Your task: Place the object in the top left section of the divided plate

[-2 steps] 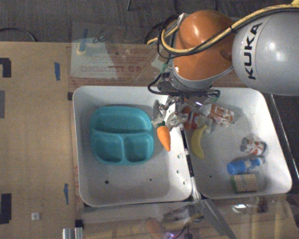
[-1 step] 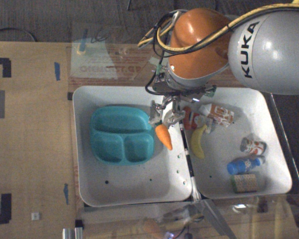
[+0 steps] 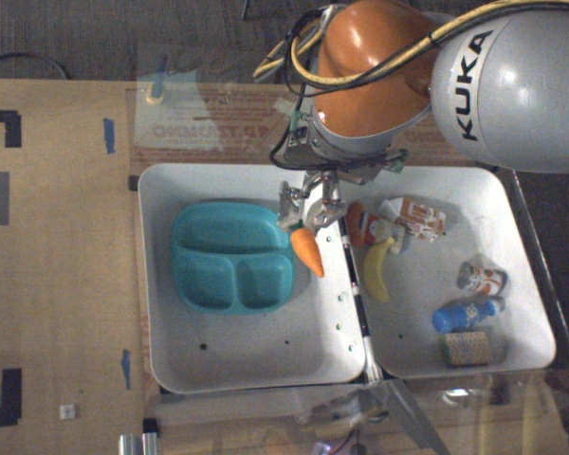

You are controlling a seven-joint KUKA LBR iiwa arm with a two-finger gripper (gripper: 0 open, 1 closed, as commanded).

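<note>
- A carrot (image 3: 307, 251) hangs at the right rim of the teal plate (image 3: 229, 256), its top end pinched between the gripper's (image 3: 312, 210) fingers and its tip slanting down toward the rib between the two bins.
- The jaws stand clamped on the carrot's upper end; the rest of it pokes out below them, over the left bin (image 3: 256, 349) floor just beside the plate.
- The plate lies in the left bin, one long section along its far side and two smaller ones along its near side, all bare.
- The arm (image 3: 436, 64), grey with an orange cap, reaches in from the right and looms over the bins' far edge.
- In the right bin (image 3: 522, 282) lie a banana (image 3: 377, 271), a red-and-white packet (image 3: 419, 218), a small can (image 3: 481, 278), a blue bottle (image 3: 463, 315) and a tan block (image 3: 468, 348), all well apart from the plate.
- The step in hand looks like the carry: the carrot seems grasped but is not yet over its target.
- The next move calls for a shift left across the plate to its top left section, then a lowering and a release, with the long carrot kept clear of the dividers.
</note>
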